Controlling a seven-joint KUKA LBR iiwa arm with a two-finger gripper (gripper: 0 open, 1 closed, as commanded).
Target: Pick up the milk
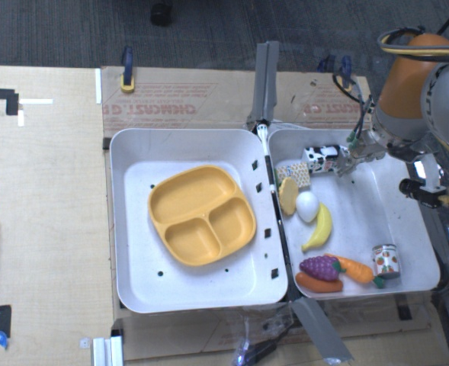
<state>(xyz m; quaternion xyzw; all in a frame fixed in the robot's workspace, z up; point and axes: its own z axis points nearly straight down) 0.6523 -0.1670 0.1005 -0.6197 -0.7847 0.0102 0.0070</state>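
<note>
The milk (321, 157) is a small carton with black and white cow patches. It lies at the far end of the right bin (407, 227), close to the back wall. My gripper (345, 161) is low in that bin, right beside the carton's right end. I cannot make out whether it touches the carton. The grey arm with its orange band (407, 90) comes in from the upper right.
In the right bin lie a cracker (294, 175), a pale slice (288, 195), an egg (306, 206), a banana (319, 227), grapes (321, 266), a carrot (354, 269) and a small can (386, 260). A yellow divided plate (201, 214) sits in the left bin (133, 227).
</note>
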